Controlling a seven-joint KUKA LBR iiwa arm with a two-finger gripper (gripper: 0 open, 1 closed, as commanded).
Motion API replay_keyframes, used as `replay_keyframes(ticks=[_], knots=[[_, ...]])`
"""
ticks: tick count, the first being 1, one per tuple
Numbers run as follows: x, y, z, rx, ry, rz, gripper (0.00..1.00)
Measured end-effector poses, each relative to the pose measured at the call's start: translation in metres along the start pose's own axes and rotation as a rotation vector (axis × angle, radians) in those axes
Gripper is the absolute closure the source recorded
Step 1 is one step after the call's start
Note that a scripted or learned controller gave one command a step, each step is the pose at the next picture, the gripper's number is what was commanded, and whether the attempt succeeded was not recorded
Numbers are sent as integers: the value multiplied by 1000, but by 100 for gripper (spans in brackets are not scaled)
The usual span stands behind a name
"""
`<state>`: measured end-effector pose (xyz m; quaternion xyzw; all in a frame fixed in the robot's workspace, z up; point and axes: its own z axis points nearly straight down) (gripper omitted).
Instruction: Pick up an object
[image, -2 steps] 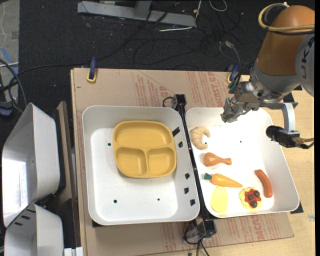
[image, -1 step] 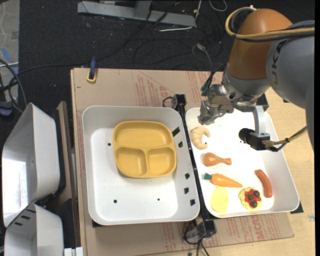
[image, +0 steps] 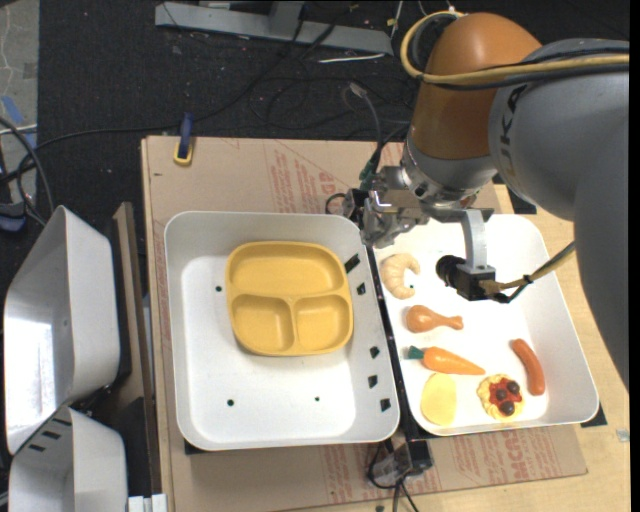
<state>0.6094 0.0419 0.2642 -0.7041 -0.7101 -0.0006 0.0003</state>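
Shrimp (image: 401, 273) | pale cream, curled | right bin (image: 560, 330), just beside jaws

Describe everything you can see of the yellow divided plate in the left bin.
The yellow divided plate is a rounded rectangle that looks like smooth matte plastic, with a raised rim and three compartments: one long one across the far side, two smaller ones nearer the camera. It lies flat and right side up on the floor of the left bin, toward its far right part. Nothing lies in its compartments, and nothing but the bin floor touches it. The end effector is beyond its far right corner, clear of it.
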Motion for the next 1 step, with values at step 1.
replay_keyframes(ticks=[1], knots=[[53, 0, 5, 1, -1, 1, 100]])
